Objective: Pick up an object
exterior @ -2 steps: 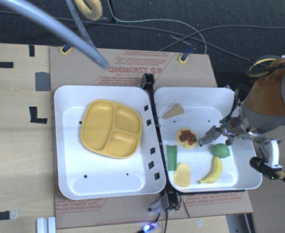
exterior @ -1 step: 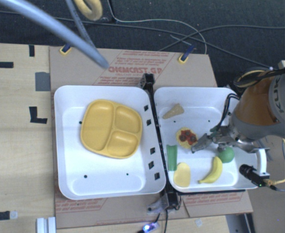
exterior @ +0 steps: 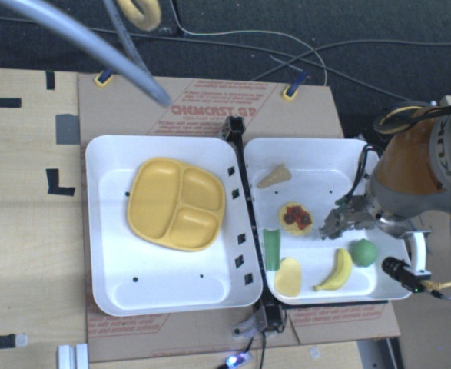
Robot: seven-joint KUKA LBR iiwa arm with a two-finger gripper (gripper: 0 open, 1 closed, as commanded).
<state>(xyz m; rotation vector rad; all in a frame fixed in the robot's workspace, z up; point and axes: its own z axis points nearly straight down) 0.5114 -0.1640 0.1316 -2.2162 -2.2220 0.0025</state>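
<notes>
1. The bench is a flat sheet of brown cardboard [exterior: 210, 106] with red lettering, laid over a pale wood-look top with a few dark marks. Past the far edge it's dark floor with thin cables running across.
2. Two shallow white bins sit side by side on it. The left bin [exterior: 110, 283] has a yellow divided plate [exterior: 176, 204] lying flat in its upper half.
3. The right bin [exterior: 317, 160] holds the small stuff: a tan wedge [exterior: 274, 177] near the far left corner, a little red-topped tart [exterior: 296, 217] in the middle, a green stick [exterior: 272, 249] along the left wall, a pale yellow piece [exterior: 289, 277] below it, a banana [exterior: 336, 270] and a green ball [exterior: 363, 252] near the front right.
4. The gripper [exterior: 339, 223] hangs just right of the tart, above the banana. Can't tell if its pincer is apart or together, honestly.
</notes>
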